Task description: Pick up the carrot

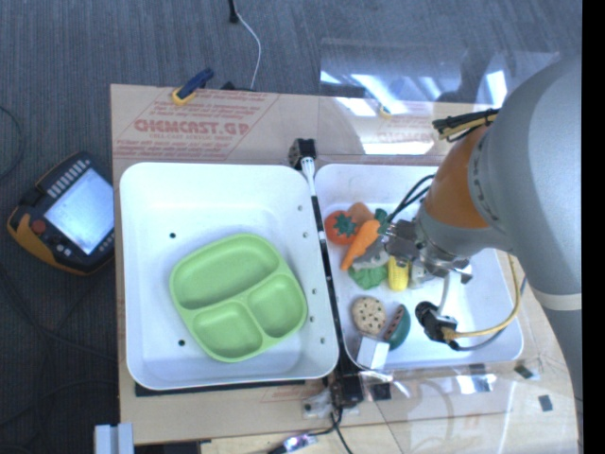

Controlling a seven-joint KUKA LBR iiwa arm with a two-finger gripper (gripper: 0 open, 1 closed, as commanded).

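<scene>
The orange carrot (360, 243) lies slanted in the right bin (492, 339), near its left wall, with its green top (381, 218) pointing up-right. My gripper (395, 245) hangs low over the bin, right beside the carrot's right side and very close to it. The grey wrist hides its tips, and I see nothing held in it.
A red tomato (337, 223) touches the carrot's upper left. Below it lie a green vegetable (370, 274), a yellow corn piece (398, 274), a cookie (368, 315), a watermelon slice (398, 327) and a white piece (372, 354). The left bin (151, 197) holds a green divided plate (240, 296).
</scene>
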